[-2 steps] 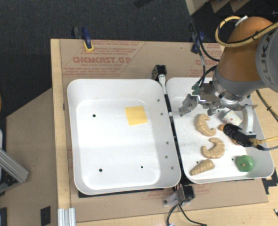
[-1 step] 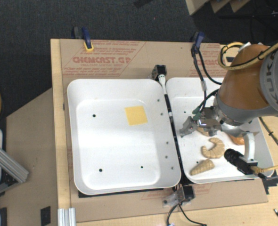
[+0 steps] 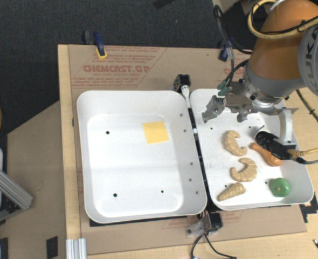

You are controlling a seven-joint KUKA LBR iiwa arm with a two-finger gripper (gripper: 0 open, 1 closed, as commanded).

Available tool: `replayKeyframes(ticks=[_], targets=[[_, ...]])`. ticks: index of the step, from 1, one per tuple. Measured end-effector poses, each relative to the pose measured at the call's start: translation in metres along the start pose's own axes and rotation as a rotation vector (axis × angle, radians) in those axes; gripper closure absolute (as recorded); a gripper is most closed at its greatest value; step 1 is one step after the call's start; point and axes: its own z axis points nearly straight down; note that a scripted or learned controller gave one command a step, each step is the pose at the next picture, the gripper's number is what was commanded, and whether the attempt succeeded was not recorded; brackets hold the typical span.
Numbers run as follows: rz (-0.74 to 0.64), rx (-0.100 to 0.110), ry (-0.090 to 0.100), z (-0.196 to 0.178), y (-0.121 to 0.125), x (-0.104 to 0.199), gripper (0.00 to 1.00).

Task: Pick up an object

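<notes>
My gripper (image 3: 228,112) hangs over the far part of the right bin (image 3: 304,194). It is open, with nothing between its fingers. Just in front of it lies a pale curved pastry-like piece (image 3: 234,143). A second curved piece (image 3: 245,170) and a tan cone-shaped piece (image 3: 232,191) lie nearer the front. An orange carrot-like stick (image 3: 268,155) lies to the right, partly under the wrist. In the front right corner is a green round thing (image 3: 280,186). A flat yellow square (image 3: 156,132) lies in the left bin (image 3: 89,144).
The two bins meet along a raised middle rim (image 3: 195,144). The bench's brown board (image 3: 126,63) runs behind them, with clamps at its far edge. My arm's orange and grey body covers the right bin's far right corner.
</notes>
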Motion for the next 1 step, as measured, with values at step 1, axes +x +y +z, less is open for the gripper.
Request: replayKeyframes(ticks=[1], targets=[[0.004,0.008,0.000,-0.0058,-0.0027,-0.0015,1.00]])
